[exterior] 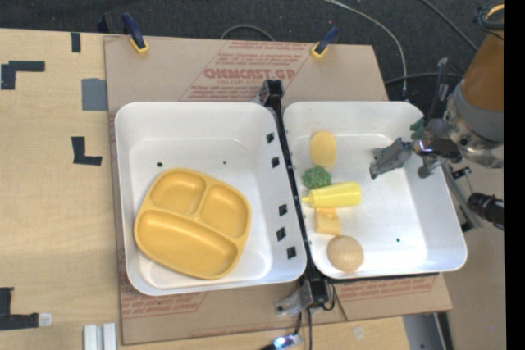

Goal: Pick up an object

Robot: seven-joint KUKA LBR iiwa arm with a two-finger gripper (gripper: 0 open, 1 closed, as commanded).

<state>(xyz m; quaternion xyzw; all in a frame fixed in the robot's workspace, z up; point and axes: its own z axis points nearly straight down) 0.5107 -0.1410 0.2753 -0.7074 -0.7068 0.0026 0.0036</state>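
In the right bin lie a yellow lemon-like piece, a small green broccoli, a yellow corn cob, a yellow cheese wedge and a beige round ball, all near the bin's left side. My gripper hangs over the right half of that bin, to the right of these objects and apart from them. Its dark fingers are spread and nothing sits between them.
The left bin holds a yellow divided plate. A black divider runs between the bins. Cardboard lies under both, held by blue-yellow clamps. Cables cross the dark floor behind.
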